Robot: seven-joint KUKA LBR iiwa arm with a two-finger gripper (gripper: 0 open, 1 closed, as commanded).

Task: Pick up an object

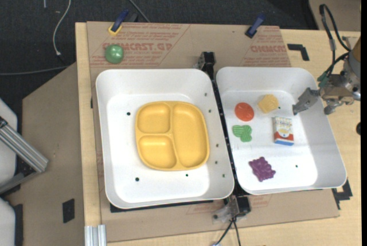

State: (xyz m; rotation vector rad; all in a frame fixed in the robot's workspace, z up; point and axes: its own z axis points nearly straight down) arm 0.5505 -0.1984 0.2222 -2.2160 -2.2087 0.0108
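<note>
Right now the arm looks to be at the very start of the job, the approach before any grasp: nothing is lifted, and all the candidate objects lie loose on the floor of the right bin (321,141). From where I stand the gripper (309,100) sits at that bin's far right edge, over the upper corner, with one dark finger jutting leftward and down toward the bin floor. Whether it is spread or pressed together I cannot tell from this angle; it is too small and dark against the wrist. Nothing shows between its tips.

Nearest to it is a small carton (282,130) with a red and blue print, lying flat just below and left of the gripper. A yellow waffle-like toy (268,104) sits a little further left, with an orange-red round piece (244,111) beside it, a green leafy piece (242,133) under that, and a purple bunch of grapes (262,168) toward the near side, well apart from the rest.

I'd judge the next move calls for choosing one target, probably the carton or the yellow toy, centring over it and dropping straight down.

Only the wrist end of the arm reaches in from the right, low over the bin rim. The left bin (114,124) holds a yellow divided plate (172,136), and a green ball (114,54) rests on the cardboard beyond.
</note>
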